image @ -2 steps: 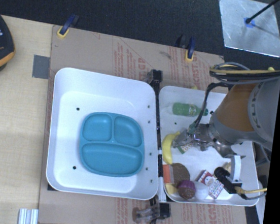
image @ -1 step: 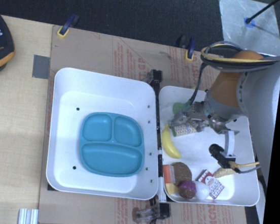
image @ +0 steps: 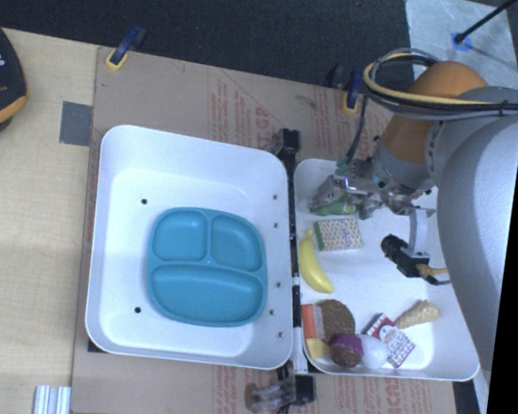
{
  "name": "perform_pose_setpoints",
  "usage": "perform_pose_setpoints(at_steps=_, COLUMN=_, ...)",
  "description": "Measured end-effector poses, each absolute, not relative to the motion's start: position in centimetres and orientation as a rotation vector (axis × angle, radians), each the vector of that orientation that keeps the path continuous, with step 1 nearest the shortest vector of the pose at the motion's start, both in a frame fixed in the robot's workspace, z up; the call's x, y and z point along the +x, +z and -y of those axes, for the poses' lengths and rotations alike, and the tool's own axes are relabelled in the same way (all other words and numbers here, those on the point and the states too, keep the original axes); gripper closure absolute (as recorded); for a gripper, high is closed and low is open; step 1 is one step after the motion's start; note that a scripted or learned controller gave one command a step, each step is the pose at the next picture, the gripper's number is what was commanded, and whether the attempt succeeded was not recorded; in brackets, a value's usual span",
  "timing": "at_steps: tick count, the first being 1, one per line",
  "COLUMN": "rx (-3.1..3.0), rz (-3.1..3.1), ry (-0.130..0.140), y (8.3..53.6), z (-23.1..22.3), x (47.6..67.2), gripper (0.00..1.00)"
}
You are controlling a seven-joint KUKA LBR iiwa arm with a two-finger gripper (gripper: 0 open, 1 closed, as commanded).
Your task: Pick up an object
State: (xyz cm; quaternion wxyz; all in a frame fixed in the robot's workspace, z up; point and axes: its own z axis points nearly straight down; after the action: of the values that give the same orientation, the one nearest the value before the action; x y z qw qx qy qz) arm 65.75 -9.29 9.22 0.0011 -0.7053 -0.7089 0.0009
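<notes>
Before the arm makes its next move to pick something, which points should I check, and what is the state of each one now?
1. Gripper is over the right bin: ok.
2. Object held between its fingers: cannot tell.
3. Banana lies free, with nothing on top of it: ok.
4. Purple ball has room around it: not ok, it is crowded by the brown item.
5. Blue tray sits flat in the left bin: ok.

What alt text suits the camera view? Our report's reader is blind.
A grey robot arm's claw hangs over the far end of the right bin, which holds a banana and other small items; the left bin holds a blue divided plate.
</notes>
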Motion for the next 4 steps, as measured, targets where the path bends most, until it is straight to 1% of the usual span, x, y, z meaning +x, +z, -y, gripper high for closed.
perform_pose_setpoints(at_steps=1, rx=-2.211, rz=2.226, ry=0.005, y=9.2, z=9.4, x=65.6, gripper=0.0)
perform_pose_setpoints(at_steps=2, rx=-2.22, rz=2.211, ry=0.008, y=9.2, z=19.3, x=65.4, gripper=0.0)
perform_pose_setpoints(at_steps=3, rx=-2.215, rz=2.232, ry=-0.006, y=16.5, z=13.8, x=65.8, gripper=0.0)
perform_pose_setpoints(at_steps=4, rx=-2.224, rz=2.232, ry=-0.006, y=11.3, z=14.8, x=66.0, gripper=0.0)
